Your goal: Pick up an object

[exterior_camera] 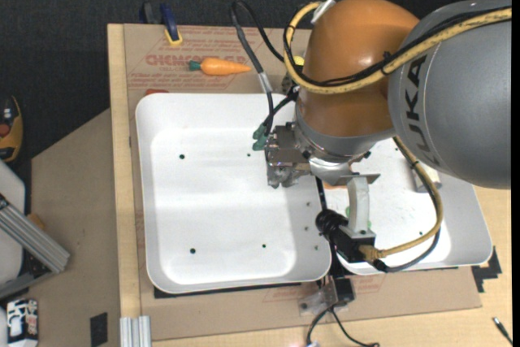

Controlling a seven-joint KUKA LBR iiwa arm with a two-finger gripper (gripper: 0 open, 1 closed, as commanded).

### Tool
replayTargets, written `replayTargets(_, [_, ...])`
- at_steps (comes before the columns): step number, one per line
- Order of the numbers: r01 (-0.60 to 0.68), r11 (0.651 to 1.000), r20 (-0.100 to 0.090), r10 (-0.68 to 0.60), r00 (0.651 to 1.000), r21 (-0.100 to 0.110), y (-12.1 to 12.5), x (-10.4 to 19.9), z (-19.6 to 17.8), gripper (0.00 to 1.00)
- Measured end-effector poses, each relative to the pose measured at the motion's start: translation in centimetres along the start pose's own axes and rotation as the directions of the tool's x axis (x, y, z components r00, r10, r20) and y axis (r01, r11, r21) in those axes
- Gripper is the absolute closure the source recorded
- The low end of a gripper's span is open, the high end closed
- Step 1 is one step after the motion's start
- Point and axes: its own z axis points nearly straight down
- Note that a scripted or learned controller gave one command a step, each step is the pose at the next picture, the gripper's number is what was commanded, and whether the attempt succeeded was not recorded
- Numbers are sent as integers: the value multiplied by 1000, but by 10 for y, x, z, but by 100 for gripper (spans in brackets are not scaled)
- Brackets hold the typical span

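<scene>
1. Although the arm (422, 85) covers much of the right bin (455, 244), the camera view shows the gripper (280, 168) low over the right edge of the left bin (219, 207), at about three o'clock of that bin. I cannot tell how the gripper is set, since the wrist hides it from above.
2. The one loose object I can make out is a toy carrot (221, 67), lying on the cardboard (130, 93) outside the bins, at about twelve o'clock of the left bin and well apart from the gripper.
3. The carrot looks light and probably smooth plastic, so it may slip; its body tapers, so I judge the thick orange middle the best hold, taken across its width, not the green leafy end.
</scene>
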Motion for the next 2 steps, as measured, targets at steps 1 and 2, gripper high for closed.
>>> replayTargets(1, [14,1000,-6,-14,1000,-16,62,67,-10,100])
replayTargets(2, [14,1000,-4,-14,1000,0,16,91,35,100])
